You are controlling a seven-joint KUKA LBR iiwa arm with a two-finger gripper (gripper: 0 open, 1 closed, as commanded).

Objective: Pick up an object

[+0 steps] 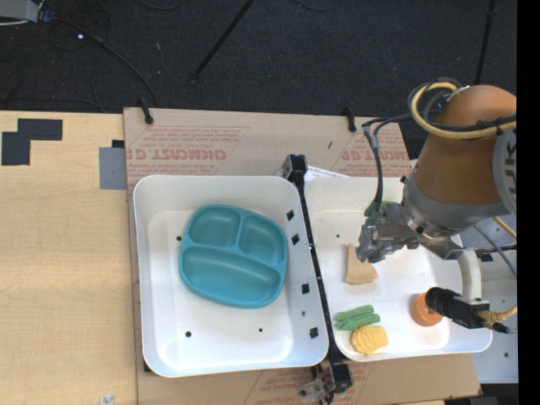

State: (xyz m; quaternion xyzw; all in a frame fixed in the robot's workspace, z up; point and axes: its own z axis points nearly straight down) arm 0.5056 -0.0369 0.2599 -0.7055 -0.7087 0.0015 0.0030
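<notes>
In the right bin (337, 201) a tan wedge-shaped piece (358, 268) lies near the middle. My gripper (369, 250) hangs right over the wedge's upper right edge, low in the bin, and hides part of it. A green bean pod (356, 317) and a yellow corn piece (369, 339) lie close together at the bin's front. An orange round thing (423, 310) sits at the front right, partly covered by the robot's own hardware.
The left bin (156, 226) bears a teal divided plate (234, 255). A black divider (305, 260) runs between the two bins. The arm's grey and orange body (464, 159) looms over the right bin's far right side.
</notes>
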